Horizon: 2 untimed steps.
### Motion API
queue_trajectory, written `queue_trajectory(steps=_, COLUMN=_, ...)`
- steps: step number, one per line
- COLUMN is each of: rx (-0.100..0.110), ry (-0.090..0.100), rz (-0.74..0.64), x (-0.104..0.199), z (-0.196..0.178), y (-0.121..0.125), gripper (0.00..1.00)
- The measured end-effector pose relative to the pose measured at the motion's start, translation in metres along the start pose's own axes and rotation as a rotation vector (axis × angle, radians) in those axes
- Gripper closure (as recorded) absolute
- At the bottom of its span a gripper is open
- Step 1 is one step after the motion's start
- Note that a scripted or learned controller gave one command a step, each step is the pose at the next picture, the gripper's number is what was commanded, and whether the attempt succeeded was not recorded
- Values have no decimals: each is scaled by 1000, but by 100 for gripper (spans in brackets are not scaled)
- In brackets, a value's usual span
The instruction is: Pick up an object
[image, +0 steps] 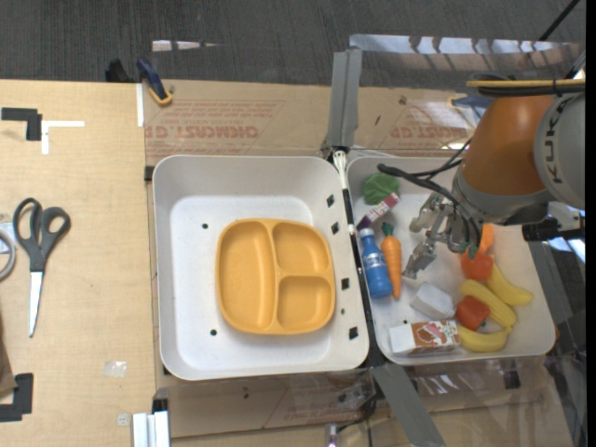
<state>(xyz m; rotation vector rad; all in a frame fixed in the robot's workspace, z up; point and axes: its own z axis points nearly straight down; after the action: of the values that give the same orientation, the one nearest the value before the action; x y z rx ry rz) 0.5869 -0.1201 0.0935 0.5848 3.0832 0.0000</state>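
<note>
Camera view is showing you the gripper (pixel 421 246) hanging open and empty above the right bin (pixel 538 343), nothing lifted yet.

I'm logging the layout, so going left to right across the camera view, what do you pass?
Scissors → yellow divided plate in the left bin → blue bottle → orange carrot → gripper → bananas in the right bin.

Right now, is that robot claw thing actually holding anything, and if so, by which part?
Nothing is held. The gripper hangs open above the right white bin, with nothing between its fingers; the orange carrot and small white block lie just below it.
</note>
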Motion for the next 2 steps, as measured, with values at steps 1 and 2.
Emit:
queue_trajectory(steps=1, rx=0, ry=2, rz=65, x=36, z=1, y=16, gripper=0)
queue_trajectory(steps=2, rx=1, ry=-1, rz=62, x=35, z=-9, y=16, gripper=100)
